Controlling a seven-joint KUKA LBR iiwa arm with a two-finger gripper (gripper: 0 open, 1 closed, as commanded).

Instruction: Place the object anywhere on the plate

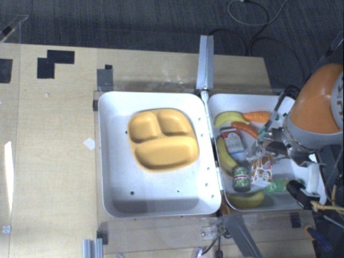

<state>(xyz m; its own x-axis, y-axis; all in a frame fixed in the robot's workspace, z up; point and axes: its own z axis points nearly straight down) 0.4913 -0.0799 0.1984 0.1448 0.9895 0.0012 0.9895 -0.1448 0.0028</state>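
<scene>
Two shallow white bins sit side by side on the light wooden tabletop (54, 144). The left white bin (115, 187) holds the yellow three-compartment plastic plate (161, 138), lying in the bin's upper-middle part, nearer its far edge than its near edge.

The right white bin (231, 104) holds a crowd of items. A yellow banana (226, 118) curves along the far-left part, w/ a second yellow banana-like piece (224, 157) running down the bin's left wall. An orange carrot (257, 115) lies near the far edge, and a red pepper-like piece (244, 128) just below it. A small red-and-white packet (233, 141) sits btwn the bananas. A dark green-lidded can (241, 179) stands toward the near-left corner, just beside a white carton with red print (262, 171). Another yellow banana (247, 199) lies along the near edge, and a green item (277, 185) next to the carton.

The grey arm with orange band (322, 106) comes in over the right bin's right side. Its gripper (269, 141) hangs low over the bin's middle, just above the carton and beside the red piece. Can't tell how far apart its fingers are, nor whether it has hold of anything; parts are too dark and cluttered there. No loose item lies on the plate.
</scene>
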